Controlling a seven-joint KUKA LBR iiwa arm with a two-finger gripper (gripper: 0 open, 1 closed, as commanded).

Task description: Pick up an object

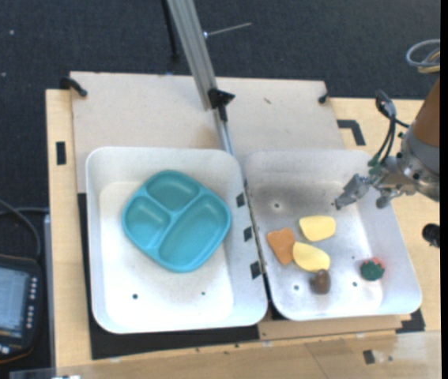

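The gripper [360, 190] hangs over the right bin [287, 172], above and right of the yellow pieces [317, 228] — whether its jaws are spread or pressed together I cannot tell. An orange piece [281, 245] touches them; the left bin [105, 172] holds a teal tray [177, 220].

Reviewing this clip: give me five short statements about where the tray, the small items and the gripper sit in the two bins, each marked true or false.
1. The teal divided tray lies in the left bin. True.
2. The two yellow pieces lie in the left bin. False: they lie in the right bin.
3. The orange piece sits beside the lower yellow piece. True.
4. The gripper hangs over the teal divided tray. False: it is over the right bin, above the upper yellow piece.
5. The green item lies on the tray. False: it sits near the right bin's right side.
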